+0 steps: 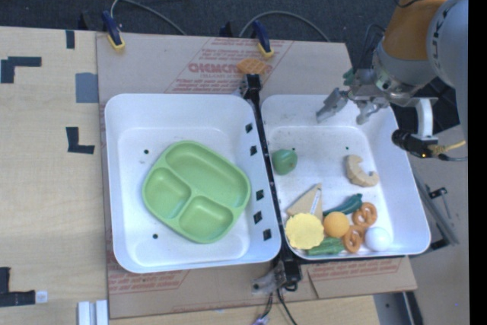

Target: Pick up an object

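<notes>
Small toy foods, among them a green apple (284, 160), a bread piece (360, 170) and an orange (335, 224), lie in the right bin (401, 164). My jaws (346, 109) hang open and empty above that bin's far edge. A green divided plate (196, 191) sits in the left bin (122, 164).

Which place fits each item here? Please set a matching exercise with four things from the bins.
Things:
1. green divided plate
2. green apple
3. white egg
4. gripper

Places:
A. near right corner of the right bin
B. above the right bin's far edge
C. middle of the left bin
D. right bin, close to the divider between the bins

Pairs: 1-C, 2-D, 3-A, 4-B
</notes>
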Robot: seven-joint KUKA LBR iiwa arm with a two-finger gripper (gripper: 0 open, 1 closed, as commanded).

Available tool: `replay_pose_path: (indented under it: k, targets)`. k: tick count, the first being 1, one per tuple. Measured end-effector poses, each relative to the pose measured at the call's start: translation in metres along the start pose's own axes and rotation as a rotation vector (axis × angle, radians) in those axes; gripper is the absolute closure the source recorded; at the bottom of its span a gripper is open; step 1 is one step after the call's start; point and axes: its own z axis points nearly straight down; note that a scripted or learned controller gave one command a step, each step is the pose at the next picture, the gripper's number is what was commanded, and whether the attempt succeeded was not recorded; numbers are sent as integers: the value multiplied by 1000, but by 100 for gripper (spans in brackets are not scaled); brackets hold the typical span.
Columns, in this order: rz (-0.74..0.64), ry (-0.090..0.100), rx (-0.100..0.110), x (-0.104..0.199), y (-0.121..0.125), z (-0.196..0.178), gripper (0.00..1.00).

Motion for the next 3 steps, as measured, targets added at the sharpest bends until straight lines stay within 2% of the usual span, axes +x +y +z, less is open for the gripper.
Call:
replay_pose_path:
  k: [1,2,3]
  targets:
    - [1,-2,-4,-41,-15,115,0]
    - [1,-4,-6,-75,-71,115,0]
    - [2,-2,-6,-80,-136,115,0]
